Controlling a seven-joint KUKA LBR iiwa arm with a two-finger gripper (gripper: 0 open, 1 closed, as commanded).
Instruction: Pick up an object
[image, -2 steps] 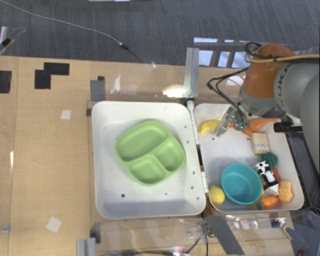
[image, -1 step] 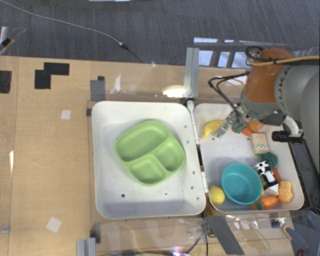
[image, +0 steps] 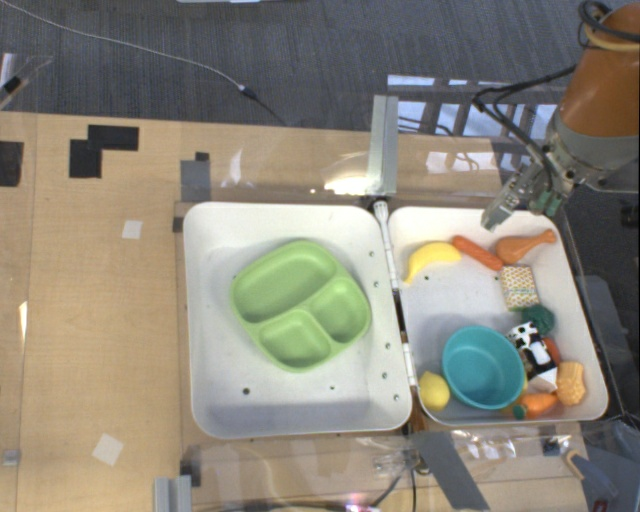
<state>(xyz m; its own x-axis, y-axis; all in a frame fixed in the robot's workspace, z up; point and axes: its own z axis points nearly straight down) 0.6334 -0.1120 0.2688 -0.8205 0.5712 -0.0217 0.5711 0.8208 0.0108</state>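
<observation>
Camera view, gripper: we see the gripper (image: 520, 203) above the far rim of the right bin (image: 590, 330), tilted, near the top of that bin. We cannot tell from here how its hand is set, and we see nothing carried in it.

Camera view, candidates: the toys lie in the right bin. A banana (image: 430, 260) and a carrot (image: 478, 253) sit at the far end, with a chicken drumstick (image: 524, 245) just beside the carrot and nearest the gripper. A waffle-like block (image: 519, 287) lies below them.

Camera view, crowded corner: a teal bowl (image: 483, 367) fills the near end, with a lemon (image: 433, 391) touching its left side and a black-and-white toy (image: 535, 352), a broccoli-like green piece (image: 538, 320) and orange pieces packed along its right.

Camera view, left bin: the left bin (image: 210, 400) holds a green divided plate (image: 300, 304), well apart from the arm.

Risk, wall: we judge a descent this close to the far rim could strike the bin edge.

Risk, neighbours: carrot and drumstick lie so close that a closing hand may nudge one and miss both.

Risk, round shapes: the drumstick's bulb could squirt out sideways.
</observation>
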